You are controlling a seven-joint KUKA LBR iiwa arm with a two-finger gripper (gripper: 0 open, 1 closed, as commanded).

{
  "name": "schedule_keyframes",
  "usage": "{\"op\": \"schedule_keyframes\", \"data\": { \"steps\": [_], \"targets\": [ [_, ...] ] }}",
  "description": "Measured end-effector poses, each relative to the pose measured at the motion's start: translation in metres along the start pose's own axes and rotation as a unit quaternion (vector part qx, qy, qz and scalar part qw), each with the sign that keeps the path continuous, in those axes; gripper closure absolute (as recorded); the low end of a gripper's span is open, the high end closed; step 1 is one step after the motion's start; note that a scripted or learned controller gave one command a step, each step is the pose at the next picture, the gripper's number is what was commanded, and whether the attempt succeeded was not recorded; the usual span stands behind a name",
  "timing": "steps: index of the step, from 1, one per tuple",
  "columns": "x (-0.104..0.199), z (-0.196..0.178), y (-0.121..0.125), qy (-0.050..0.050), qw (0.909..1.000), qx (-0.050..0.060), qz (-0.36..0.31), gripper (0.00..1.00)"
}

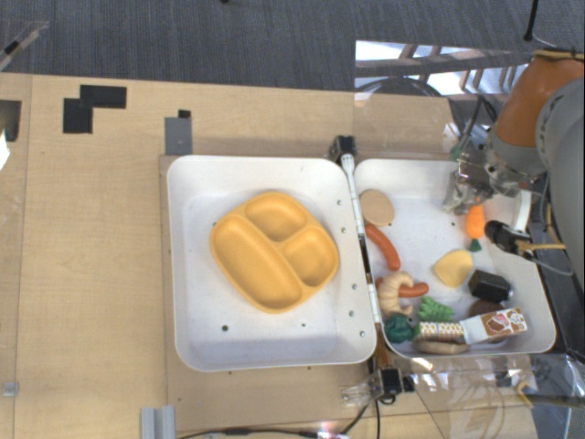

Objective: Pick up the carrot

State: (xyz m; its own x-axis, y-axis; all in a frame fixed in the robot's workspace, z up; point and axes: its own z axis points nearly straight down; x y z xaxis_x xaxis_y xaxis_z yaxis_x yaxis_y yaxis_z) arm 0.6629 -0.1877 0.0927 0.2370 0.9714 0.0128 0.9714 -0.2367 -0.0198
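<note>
A small orange carrot (474,220) with a green tip lies near the right wall of the right bin (416,183). My gripper (470,191) hangs at the bin's far right corner, just behind and above the carrot, close to its upper end. Whether it touches the carrot is not clear from this angle. The grey arm with its orange band (539,94) reaches in from the right.
The right bin also holds a tan round piece (376,208), a red sausage (384,245), a yellow chunk (452,268), a black item (489,286), green broccoli (435,310) and a carton (498,323). A yellow divided plate (274,250) sits in the left bin (196,337).
</note>
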Motion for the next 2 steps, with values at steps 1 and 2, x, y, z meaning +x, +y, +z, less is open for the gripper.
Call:
{"op": "schedule_keyframes", "data": {
  "steps": [1,2],
  "targets": [
    [-0.001,0.0,0.0,0.0,1.0,0.0,0.0,0.0],
    [-0.011,0.007,-0.047,-0.004,0.9989,-0.013,-0.045,0.0]
  ]
}}
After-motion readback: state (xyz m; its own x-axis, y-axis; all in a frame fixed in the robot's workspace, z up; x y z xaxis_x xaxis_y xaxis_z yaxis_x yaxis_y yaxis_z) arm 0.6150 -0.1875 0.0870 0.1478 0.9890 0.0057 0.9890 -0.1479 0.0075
